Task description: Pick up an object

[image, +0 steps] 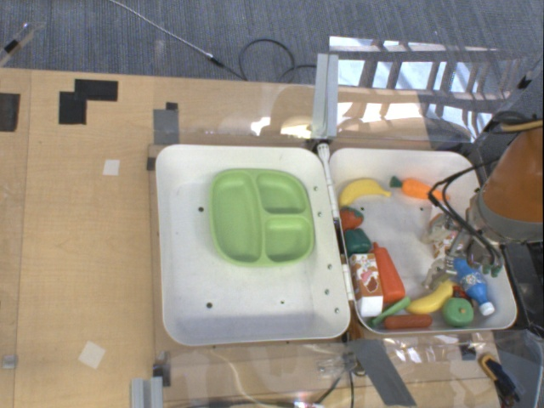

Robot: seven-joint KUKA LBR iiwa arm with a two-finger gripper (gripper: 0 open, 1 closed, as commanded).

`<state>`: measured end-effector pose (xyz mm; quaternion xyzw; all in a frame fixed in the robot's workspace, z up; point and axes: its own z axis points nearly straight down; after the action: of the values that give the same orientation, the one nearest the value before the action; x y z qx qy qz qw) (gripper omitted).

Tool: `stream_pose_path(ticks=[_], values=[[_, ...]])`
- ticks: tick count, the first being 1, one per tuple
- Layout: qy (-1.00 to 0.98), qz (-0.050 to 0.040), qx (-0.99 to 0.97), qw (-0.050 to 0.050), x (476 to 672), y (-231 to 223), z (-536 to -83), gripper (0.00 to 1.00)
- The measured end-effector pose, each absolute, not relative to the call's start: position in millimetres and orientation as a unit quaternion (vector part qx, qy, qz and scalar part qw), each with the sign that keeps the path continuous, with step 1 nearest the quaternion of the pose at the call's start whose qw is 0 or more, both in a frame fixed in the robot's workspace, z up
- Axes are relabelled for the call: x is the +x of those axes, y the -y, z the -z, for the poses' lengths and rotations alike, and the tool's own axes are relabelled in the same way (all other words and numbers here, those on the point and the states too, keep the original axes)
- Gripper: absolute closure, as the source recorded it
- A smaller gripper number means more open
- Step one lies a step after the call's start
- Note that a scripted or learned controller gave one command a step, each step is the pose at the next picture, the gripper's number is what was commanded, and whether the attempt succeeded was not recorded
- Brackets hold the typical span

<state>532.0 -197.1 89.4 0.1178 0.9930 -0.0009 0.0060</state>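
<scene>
Toys fill the right bin [501, 317]: a smooth curved banana [364, 191] and a small orange carrot [414, 189] near its far wall, an orange carton [390, 277] and a white printed box [365, 280] along its left wall, a second banana [432, 298], a round green piece [458, 312] and a blue bottle [473, 284] with a white cap toward the near right corner. The end effector [450, 257] hangs low over that corner, just beside the bottle; whether it is apart or together cannot be told. The left bin [183, 313], matte white with rounded corners, holds a glossy green three-compartment plate [260, 216]. Both bins sit on a pale wooden tabletop [76, 253] marked with black squares; beyond it lies grey ribbed carpet [170, 7] crossed by a thin cable [153, 19].
</scene>
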Motion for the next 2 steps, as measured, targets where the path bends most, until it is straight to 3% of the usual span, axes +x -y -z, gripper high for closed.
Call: stream_pose_path(ticks=[1,2], values=[[-0.992,0.0006,0.129,0.008,512.4,205.5,-89.5,0.00],[-0.995,-0.0008,0.098,0.007,608.8,173.1,-88.5,0.00]])
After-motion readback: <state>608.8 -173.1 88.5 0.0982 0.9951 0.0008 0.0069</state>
